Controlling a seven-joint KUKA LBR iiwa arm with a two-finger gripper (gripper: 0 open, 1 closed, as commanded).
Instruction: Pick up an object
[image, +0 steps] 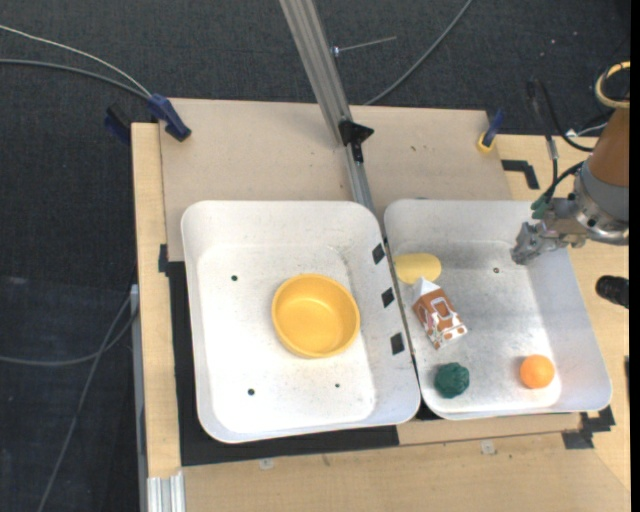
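In the right bin (500, 395) lie a pale yellow oval piece (417, 266), a small orange-and-white carton (440, 317), a dark green ball (452, 379) and an orange ball (537, 371). A yellow bowl (315, 315) stands in the left bin (215, 250). My gripper (530, 247) hangs over the far right side of the right bin, well away from every object, with nothing seen in it.
A slanted metal pole (325, 75) rises from the bench behind the two bins. Blue clamps (170, 118) and cables sit at the bench's far edge. The right bin's floor between the carton and the gripper is bare.
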